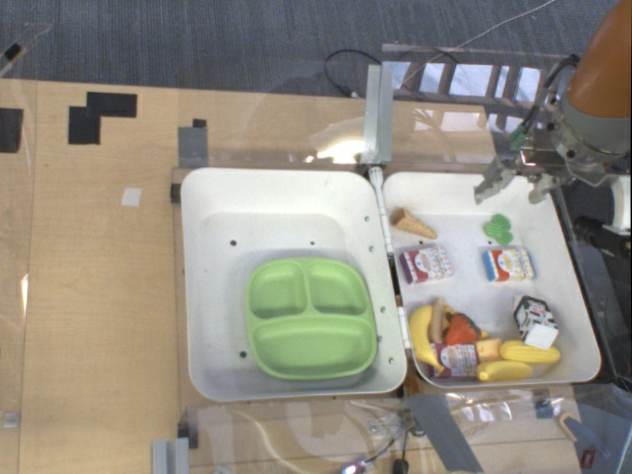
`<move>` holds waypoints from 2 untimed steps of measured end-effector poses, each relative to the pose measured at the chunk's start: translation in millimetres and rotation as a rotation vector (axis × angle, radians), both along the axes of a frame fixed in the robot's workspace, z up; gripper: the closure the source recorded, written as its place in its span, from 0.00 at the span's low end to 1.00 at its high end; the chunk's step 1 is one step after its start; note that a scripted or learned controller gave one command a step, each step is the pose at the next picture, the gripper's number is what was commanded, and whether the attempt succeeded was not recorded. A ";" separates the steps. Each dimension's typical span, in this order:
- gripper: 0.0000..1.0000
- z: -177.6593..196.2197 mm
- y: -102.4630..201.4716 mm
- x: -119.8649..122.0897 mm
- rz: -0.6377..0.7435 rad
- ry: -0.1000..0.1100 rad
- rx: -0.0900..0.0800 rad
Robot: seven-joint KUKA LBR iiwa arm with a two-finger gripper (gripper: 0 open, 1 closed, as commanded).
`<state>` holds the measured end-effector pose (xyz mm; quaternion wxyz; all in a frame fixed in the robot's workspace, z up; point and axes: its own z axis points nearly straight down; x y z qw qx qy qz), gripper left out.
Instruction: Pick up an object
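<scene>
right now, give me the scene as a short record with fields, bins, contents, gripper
left bin: shallow white bin holding a green three-compartment plastic plate
right bin: shallow white bin holding toy food
right bin contents: tan cone, small green piece, two small cartons, black-and-white carton, yellow bananas
gripper: two-finger gripper above the right bin's far edge, fingers spread, nothing between them
</scene>
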<state>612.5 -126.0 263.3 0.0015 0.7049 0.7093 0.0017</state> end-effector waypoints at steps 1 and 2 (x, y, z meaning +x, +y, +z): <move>0.00 -111.4 -65.6 -16.6 -0.091 0.004 -0.001; 0.00 -173.6 -73.8 -55.8 -0.201 -0.009 0.003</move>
